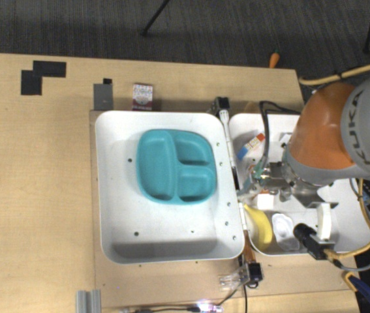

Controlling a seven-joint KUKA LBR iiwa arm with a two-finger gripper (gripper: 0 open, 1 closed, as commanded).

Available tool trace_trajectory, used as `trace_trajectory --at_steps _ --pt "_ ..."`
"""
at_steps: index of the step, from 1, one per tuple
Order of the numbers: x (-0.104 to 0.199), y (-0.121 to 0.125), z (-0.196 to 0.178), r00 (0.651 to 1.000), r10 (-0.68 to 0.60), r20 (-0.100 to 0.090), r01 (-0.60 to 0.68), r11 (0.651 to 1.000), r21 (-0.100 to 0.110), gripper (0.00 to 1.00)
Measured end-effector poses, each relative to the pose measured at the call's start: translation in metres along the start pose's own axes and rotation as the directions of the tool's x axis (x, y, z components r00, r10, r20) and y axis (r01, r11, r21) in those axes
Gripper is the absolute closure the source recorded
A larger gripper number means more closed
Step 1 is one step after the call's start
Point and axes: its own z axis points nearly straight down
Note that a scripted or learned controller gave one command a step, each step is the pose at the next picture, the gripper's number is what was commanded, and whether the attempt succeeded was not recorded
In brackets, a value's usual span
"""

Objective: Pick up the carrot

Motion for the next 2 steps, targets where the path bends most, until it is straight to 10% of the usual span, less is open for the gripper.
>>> trace_trajectory --at_steps 1,2 --pt "0.008 0.074 -0.048 0.981 0.192 0.003 -0.192 0.981 -0.005 0.0" --pt "0.064 0.086 0.003 0.983 0.186 0.003 -0.186 0.983 0.005 0.0"
